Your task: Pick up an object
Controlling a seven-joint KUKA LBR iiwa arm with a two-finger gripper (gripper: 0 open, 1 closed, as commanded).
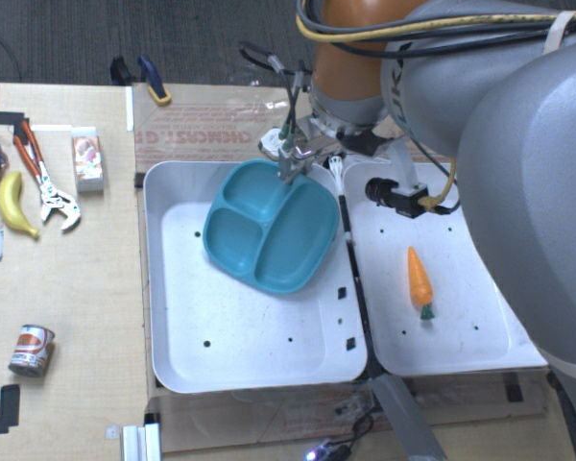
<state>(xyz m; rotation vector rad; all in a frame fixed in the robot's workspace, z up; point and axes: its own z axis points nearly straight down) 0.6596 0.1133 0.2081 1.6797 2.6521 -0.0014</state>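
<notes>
Reaching over the left white bin (173,353), your gripper (290,166) meets the teal three-compartment plastic plate's (269,227) rim; its closure you cannot tell.

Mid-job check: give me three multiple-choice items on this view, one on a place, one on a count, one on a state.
1. The orange carrot lies in:
A. the left bin
B. the right white bin
C. the bare bench

2. The teal plastic divided plate has how many compartments?
A. two
B. three
C. five

3. The plate sits:
A. inside the left white bin
B. on the bench
C. upside down

Answers: 1 B, carrot rests on the right bin's floor. 2 B, three sections show. 3 A, it sits within that bin, open side up.
</notes>
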